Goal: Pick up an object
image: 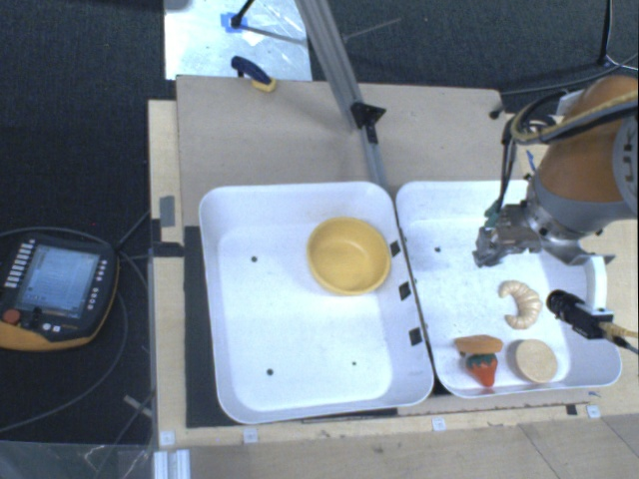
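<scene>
Glossy round yellow plastic bowl (348, 255) in smooth white plastic left bin (240, 367); matt brown board bench (270, 138) at 12 o'clock.

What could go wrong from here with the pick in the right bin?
1. The tool sits over bare bin floor, apart from the croissant; closing here would likely grab nothing.
2. The croissant, round cookie and red-and-orange piece lie close together near the right bin's front edge; a descent may nudge neighbours.
3. The yellow bowl is wide, probably hard to grip.

No legible text, not even on the pendant screen (58, 279).
</scene>
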`<state>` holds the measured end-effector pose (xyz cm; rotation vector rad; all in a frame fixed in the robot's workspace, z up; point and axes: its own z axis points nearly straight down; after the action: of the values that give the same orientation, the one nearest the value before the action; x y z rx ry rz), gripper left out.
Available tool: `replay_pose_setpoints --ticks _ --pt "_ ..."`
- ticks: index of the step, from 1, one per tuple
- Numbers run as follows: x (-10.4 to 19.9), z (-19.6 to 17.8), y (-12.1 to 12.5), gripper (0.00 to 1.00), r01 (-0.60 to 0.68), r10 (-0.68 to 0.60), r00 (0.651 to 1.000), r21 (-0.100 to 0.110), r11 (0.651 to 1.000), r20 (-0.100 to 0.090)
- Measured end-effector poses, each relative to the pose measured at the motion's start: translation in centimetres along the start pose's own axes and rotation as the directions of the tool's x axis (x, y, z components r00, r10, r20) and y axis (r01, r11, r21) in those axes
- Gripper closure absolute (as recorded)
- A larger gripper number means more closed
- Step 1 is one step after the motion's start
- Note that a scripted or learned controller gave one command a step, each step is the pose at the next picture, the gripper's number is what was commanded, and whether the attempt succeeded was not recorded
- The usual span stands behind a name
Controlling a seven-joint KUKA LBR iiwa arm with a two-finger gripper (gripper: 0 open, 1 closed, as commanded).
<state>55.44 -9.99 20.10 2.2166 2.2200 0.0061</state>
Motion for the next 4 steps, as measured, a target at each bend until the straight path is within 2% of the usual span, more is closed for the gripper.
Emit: replay_pose_setpoints --ticks 1,2,4 --pt "0.6 -4.4 0.0 1.00 0.000 0.000 1.000 0.001 1.000 0.000" --pt "0.6 -6.2 0.1 1.00 -0.001 0.001 1.000 0.004 1.000 0.000" --pt "10.7 -3.2 2.4 1.00 0.003 -0.003 1.000 0.006 1.000 -0.001"
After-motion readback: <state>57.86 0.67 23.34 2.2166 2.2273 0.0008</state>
